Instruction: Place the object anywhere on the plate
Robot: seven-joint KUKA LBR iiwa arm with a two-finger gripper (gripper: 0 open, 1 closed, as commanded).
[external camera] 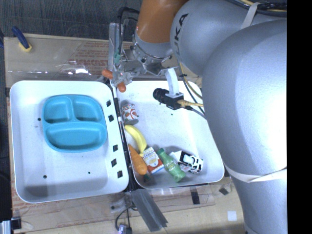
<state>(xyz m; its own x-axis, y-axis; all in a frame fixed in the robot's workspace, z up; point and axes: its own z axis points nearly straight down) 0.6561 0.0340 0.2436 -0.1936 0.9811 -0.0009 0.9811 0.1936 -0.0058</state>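
Note:
A blue three-compartment plate (74, 122) lies in the left bin (24, 179). In the right bin (204, 140) lie a round white-and-orange toy (129, 112), a banana (136, 136), a carrot (138, 162), a small carton (152, 160), a green bottle (171, 166) and a black-and-white toy (191, 162). My gripper (117, 77) hangs at the back edge of the bins, over the divider between them. It is behind the round toy and to the right of the plate's far corner. I see nothing clearly held in it.
The arm's grey body covers the right side of the right bin. A black cable fitting (168, 98) hangs over that bin's back part. A blue-and-yellow item (21, 38) lies on the bench at the far left.

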